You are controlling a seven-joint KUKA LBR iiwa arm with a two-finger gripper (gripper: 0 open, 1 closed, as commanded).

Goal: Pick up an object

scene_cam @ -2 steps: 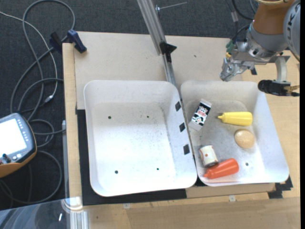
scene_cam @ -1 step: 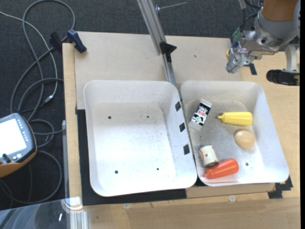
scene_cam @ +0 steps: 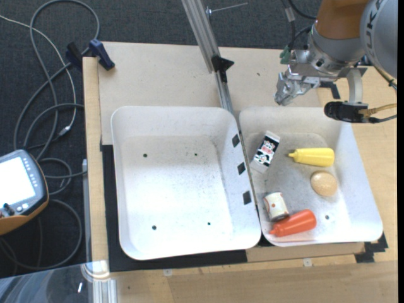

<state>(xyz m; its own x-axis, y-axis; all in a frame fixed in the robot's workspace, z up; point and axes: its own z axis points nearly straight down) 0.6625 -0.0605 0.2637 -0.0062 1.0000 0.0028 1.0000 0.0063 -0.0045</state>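
**Gripper above far rim of right bin**

Gripper [scene_cam: 287, 93] hanging over the worktop [scene_cam: 158, 74] just past the right bin's [scene_cam: 360, 188] far edge; finger state cannot tell, nothing seen between them. Lying in the right bin: black-and-white carton [scene_cam: 267, 150] nearest, yellow bottle [scene_cam: 312, 157] beside it, tan round object [scene_cam: 324, 184] below that, small can [scene_cam: 276, 206] touching orange carrot-shaped object [scene_cam: 293, 223] at the near rim. Left bin [scene_cam: 126, 169] sitting alongside.

I see two matt white plastic bins [scene_cam: 170, 245] (both speckled), a smooth glossy yellow plastic bottle [scene_cam: 313, 157], and a bare pale wooden bench [scene_cam: 158, 74].
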